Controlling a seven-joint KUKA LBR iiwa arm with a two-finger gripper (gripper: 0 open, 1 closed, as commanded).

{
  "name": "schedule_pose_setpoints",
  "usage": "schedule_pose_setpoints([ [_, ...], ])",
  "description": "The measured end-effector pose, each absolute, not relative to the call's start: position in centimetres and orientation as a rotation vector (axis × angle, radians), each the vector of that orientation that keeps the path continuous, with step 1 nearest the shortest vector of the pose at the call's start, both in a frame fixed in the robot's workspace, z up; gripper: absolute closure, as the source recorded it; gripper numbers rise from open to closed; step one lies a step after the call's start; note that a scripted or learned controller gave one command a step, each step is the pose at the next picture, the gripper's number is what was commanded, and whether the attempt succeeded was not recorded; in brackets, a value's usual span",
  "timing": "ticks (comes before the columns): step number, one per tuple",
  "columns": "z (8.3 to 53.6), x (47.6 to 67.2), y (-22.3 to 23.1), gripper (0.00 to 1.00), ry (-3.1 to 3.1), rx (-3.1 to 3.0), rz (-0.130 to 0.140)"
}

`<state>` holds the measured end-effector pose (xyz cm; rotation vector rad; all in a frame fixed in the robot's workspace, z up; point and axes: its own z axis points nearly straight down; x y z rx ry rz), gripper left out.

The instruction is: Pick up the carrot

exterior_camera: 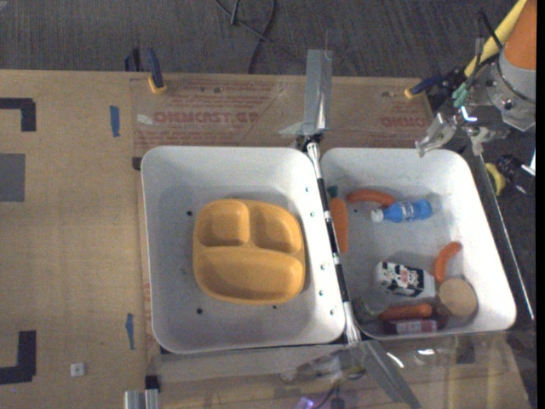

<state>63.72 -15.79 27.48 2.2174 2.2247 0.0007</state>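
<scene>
Carrot (340, 224): slim, orange, tapered, lying lengthwise against the right bin's (494, 228) left wall.
Gripper (456, 130): above the bin's far right corner, fingers spread, holding nothing.

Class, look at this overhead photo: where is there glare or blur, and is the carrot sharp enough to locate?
Camera view: soft overall; glare streaks on the clear panel along the bottom edge; the tool at top right is blurred; the carrot, against the right bin's left wall, is evenly lit and readable.

A yellow divided plate (249, 251) sits in the left bin (162, 313), far from the jaws. A blue bottle (405, 211) lies nearer, below them.
</scene>
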Motion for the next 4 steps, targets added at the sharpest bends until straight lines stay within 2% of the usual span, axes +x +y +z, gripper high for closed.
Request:
schedule_pose_setpoints([
  [1, 14.1, 61.6, -13.0, 0.0, 2.616, 1.734, 0.003],
  [2, 9.3, 51.3, -13.4, 0.0, 2.742, 1.506, 0.01],
  [4, 9.2, 51.1, -13.5, 0.0, 2.747, 1.508, 0.006],
])
